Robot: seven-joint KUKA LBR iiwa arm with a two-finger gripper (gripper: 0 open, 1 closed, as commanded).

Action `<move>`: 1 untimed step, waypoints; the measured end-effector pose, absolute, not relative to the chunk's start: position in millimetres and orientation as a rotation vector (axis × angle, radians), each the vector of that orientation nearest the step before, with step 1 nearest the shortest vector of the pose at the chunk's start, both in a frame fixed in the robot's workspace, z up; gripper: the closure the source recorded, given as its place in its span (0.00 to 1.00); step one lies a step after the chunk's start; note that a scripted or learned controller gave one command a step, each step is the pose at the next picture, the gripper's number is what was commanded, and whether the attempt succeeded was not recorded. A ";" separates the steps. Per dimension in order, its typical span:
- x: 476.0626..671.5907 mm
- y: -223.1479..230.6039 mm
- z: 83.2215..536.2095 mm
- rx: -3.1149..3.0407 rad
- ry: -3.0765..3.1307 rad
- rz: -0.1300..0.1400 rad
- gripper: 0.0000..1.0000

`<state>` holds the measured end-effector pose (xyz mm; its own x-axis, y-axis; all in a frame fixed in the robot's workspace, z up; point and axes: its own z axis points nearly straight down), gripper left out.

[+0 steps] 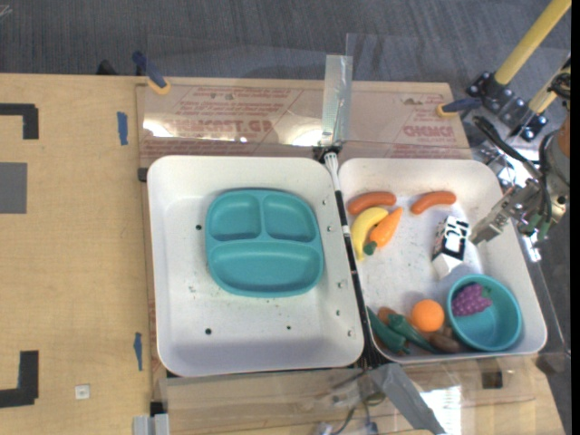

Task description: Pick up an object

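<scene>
The right bin [412,270] holds several toy foods. Two orange sausages [372,200] [433,201] lie at its back, with a yellow banana [362,229] and a carrot [385,227] side by side just in front of them. A white bottle with a black label [453,240] lies right of centre. A teal bowl [494,320] at the front right holds purple grapes [469,299]. An orange [427,315] sits beside the bowl, with a green item [394,332] and a brown item [444,341] along the front wall. My gripper [492,227] hovers at the bin's right side, just right of the bottle, holding nothing that I can see.
The left bin [172,270] holds a teal divided plate [263,243]. A clear upright divider [337,107] stands behind the seam between the bins. The arm's cables and a yellow bar [535,39] crowd the upper right corner.
</scene>
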<state>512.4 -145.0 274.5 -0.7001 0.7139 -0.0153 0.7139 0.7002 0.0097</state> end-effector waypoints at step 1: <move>494.6 -193.6 149.4 0.568 3.092 0.001 1.00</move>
